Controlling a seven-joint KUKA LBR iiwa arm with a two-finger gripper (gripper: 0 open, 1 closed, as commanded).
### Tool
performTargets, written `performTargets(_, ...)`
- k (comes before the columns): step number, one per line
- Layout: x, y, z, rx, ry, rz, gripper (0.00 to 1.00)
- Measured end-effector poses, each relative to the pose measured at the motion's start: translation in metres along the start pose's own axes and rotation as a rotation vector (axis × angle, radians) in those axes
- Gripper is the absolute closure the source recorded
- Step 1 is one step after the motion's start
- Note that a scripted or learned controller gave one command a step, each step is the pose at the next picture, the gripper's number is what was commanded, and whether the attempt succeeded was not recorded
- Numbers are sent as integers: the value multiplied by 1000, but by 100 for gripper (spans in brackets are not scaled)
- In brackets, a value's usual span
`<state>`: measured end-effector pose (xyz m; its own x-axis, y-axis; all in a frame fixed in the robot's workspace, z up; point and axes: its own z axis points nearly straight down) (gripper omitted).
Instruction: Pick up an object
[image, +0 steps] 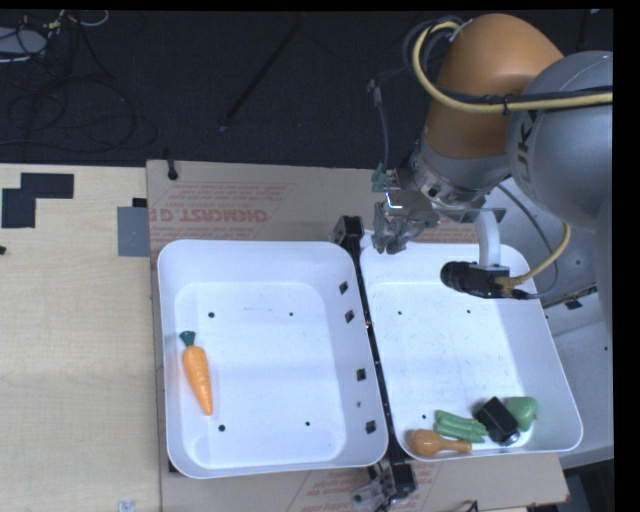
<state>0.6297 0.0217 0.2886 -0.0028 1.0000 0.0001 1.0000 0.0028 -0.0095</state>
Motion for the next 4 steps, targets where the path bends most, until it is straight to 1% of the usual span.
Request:
performTargets(1, 42, 15, -105, -18, 1, -2, 100)
performTargets(2, 87, 13, -19, 0, -1, -1, 100)
performTargets(3, 138, 13, -162, -21, 4, -4, 100)
performTargets(4, 117, 13, -72, 2, -4, 5, 100)
